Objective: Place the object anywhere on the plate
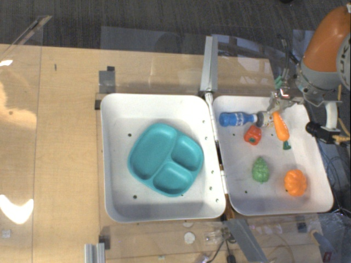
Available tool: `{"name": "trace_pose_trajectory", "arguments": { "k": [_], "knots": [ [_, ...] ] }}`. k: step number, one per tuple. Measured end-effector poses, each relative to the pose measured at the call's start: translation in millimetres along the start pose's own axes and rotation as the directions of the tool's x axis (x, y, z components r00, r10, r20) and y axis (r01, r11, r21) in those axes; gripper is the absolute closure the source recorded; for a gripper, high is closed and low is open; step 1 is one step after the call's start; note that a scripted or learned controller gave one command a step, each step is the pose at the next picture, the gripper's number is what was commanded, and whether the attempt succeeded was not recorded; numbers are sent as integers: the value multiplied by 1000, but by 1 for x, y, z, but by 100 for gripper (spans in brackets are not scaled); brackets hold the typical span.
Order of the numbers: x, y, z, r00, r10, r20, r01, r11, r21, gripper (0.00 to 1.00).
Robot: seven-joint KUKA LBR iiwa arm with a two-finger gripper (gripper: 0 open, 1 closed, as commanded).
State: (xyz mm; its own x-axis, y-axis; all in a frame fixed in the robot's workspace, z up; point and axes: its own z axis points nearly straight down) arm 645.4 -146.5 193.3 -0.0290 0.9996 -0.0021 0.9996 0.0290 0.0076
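Your likeliest object is the carrot [280, 126]: a slim orange toy with a small green tip at its lower end, lying lengthwise and slightly tilted on the floor of the right bin [241, 193], in the upper right part. It rests on the bin floor, not lifted.

Just to its left you have a small red-orange pepper [252, 135], and above that a blue bottle [237, 118] lying on its side with its pale cap end pointing right, towards the carrot's upper end. Lower in the same bin sits a knobbly green vegetable [260, 170], and to its right, near the bin's lower right corner, a round orange fruit or pepper [295, 182]. All five pieces lie apart from one another except the bottle's cap, the red-orange pepper and the carrot's top, which crowd close together.

The left bin [118, 196] holds the teal plate [166, 158], a rounded tray split into three compartments, set at a tilt in the middle of the bin. Nothing lies on it.

The tool [278, 96] hangs at the upper edge of the right bin, right above the carrot's upper end and beside the bottle cap. You cannot tell how far its fingers are parted from this angle, and no object shows between them. Behind it the grey arm with its orange band [328, 37] reaches in from the right. Both bins sit side by side on the wooden table [49, 147].
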Motion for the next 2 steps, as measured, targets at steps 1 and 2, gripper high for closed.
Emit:
{"name": "trace_pose_trajectory", "arguments": {
  "k": [1, 2],
  "knots": [
    [97, -48, 7, 991, -137, -3, 137, 991, 3, 100],
    [158, -60, 7, 936, -353, -4, 353, 936, 2, 100]
  ]
}}
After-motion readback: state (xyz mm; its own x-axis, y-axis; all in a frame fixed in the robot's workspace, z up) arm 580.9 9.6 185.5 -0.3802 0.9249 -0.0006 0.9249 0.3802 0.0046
